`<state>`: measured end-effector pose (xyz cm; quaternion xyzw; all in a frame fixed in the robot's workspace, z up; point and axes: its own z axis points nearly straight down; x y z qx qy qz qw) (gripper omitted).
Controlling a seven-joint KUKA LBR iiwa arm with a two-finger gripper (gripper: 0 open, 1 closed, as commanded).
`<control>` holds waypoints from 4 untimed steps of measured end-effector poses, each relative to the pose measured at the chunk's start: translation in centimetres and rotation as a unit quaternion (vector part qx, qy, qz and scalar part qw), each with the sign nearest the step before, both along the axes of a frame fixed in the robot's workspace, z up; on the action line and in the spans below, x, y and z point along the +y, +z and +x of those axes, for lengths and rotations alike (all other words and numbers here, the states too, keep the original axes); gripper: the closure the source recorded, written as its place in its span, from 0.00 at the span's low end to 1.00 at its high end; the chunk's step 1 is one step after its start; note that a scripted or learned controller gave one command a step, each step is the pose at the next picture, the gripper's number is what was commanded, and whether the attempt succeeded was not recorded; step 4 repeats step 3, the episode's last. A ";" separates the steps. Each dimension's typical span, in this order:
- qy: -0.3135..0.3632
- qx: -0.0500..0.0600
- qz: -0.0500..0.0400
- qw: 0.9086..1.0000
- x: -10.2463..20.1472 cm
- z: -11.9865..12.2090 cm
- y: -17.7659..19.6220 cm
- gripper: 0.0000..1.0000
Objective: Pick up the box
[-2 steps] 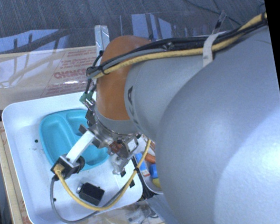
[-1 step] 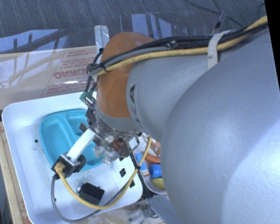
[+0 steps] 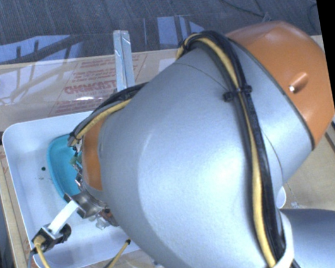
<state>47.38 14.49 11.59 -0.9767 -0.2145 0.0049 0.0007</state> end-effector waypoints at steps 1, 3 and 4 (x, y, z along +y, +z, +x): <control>0.078 -0.003 0.002 0.997 -5.0 0.4 7.5 1.00; 0.022 -0.003 0.001 1.000 -1.0 1.4 13.8 1.00; 0.022 -0.003 0.001 1.000 -1.0 1.4 13.8 1.00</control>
